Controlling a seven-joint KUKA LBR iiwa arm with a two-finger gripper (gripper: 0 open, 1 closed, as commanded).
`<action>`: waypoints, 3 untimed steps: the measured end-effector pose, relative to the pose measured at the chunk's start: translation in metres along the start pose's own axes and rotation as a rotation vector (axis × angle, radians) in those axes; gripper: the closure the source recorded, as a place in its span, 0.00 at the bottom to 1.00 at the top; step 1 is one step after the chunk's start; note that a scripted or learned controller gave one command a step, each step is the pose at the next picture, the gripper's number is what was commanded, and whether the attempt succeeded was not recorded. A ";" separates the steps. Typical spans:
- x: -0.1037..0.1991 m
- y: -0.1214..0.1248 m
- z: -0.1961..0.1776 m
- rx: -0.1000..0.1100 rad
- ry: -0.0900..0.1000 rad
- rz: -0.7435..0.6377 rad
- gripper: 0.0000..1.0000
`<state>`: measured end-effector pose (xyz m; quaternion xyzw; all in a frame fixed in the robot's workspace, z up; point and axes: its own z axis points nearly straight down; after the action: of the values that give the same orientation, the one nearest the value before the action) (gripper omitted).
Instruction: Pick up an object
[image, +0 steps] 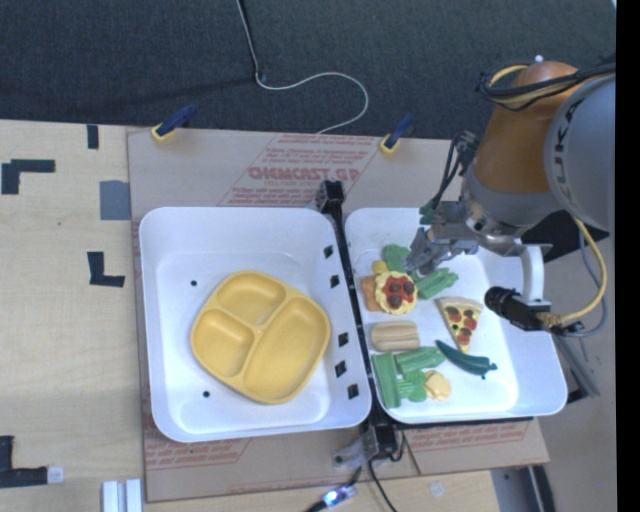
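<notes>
The right bin (530, 390) holds several toy foods: a round pizza with red toppings (397, 289), a pizza slice (460, 319), a hot-dog bun (394, 334), a green leafy piece (403, 373), a dark green pepper (468, 360), a small yellow piece (437, 384) and green pieces (436, 284) near the top. My gripper (428, 251) hangs low over the upper part of this bin, just above the green pieces and up-right of the round pizza. The angle hides how its fingers stand.
The left bin (170, 235) bears a yellow divided plate (260, 335). A black divider with clips (345, 300) runs between the bins. A white cable (300, 80) lies on the dark floor behind. The arm's orange band (520, 130) is at the upper right.
</notes>
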<state>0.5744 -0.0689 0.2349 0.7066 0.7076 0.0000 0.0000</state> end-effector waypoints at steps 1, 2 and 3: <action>0.007 -0.002 0.019 0.004 -0.001 0.001 1.00; 0.000 0.007 0.016 0.001 0.000 0.000 1.00; 0.000 -0.012 0.013 0.003 -0.001 0.002 1.00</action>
<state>0.5622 -0.0692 0.2224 0.7072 0.7070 -0.0012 -0.0008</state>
